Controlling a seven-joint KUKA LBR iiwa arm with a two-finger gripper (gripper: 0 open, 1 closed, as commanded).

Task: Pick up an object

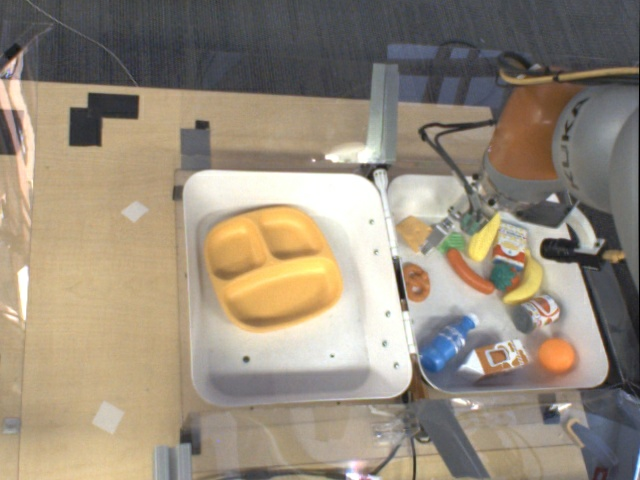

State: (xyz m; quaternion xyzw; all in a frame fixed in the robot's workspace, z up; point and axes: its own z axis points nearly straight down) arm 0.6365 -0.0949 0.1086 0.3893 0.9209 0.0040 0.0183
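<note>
The right bin [418, 192] holds several small items. My gripper [458, 220] is low at the bin's upper middle, under the grey arm with its orange band [524, 134]. It sits right over a green piece [456, 240], beside a yellow corn cob [486, 238] and a tan bread slice [413, 231]. A red sausage [469, 270], a pretzel [416, 282], a banana [527, 283] and a small juice box [511, 245] lie close by. Nothing is seen lifted.
Toward the bin's front lie a blue bottle [446, 341], a small carton [502, 357], an orange [557, 356] and a can [538, 314]. The left bin [290, 373] holds a yellow divided plate [272, 265]. A metal post [384, 118] stands behind the bins.
</note>
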